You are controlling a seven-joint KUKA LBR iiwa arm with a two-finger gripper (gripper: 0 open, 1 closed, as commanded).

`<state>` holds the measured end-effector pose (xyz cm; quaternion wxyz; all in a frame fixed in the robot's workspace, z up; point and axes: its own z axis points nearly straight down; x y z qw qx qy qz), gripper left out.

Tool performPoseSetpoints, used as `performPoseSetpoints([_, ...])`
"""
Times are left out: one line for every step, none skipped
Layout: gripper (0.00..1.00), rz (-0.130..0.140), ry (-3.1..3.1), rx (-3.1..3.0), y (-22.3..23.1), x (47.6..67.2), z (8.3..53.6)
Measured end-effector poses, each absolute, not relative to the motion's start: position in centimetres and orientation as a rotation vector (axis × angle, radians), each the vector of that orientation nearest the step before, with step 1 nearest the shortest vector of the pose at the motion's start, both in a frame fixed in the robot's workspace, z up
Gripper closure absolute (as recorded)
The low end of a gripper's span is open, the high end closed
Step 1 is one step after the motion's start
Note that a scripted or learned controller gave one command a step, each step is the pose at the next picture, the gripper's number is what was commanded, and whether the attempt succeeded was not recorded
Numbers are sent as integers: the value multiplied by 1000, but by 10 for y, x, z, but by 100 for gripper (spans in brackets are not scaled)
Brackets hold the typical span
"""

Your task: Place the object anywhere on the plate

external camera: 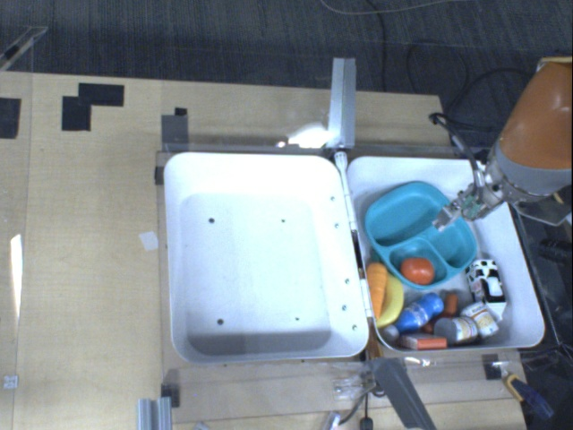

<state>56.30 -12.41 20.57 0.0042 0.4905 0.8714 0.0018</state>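
Note:
A blue divided plate (401,219) lies in the right bin (528,316), tilted toward the back. A round red-orange object like a tomato (417,270) rests in the plate's front compartment. My gripper (460,207) hangs over the plate's right rim, close to the divider, reaching in from the grey and orange arm (537,133) at the upper right. It is too small and dark in the camera view to make out its state or anything in it.
Along the right bin's front lie an orange carrot (377,280), a yellow banana (392,302), a blue bottle (421,312), a black and white toy (486,280), a can (466,328) and a red piece (431,340). The left bin (251,249) adjoins it.

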Motion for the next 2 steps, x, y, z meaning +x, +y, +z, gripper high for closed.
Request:
performPoseSetpoints([0, 5, 2731, 1537, -124, 563, 206])
performPoseSetpoints([100, 10, 2726, 1528, -123, 565, 217])
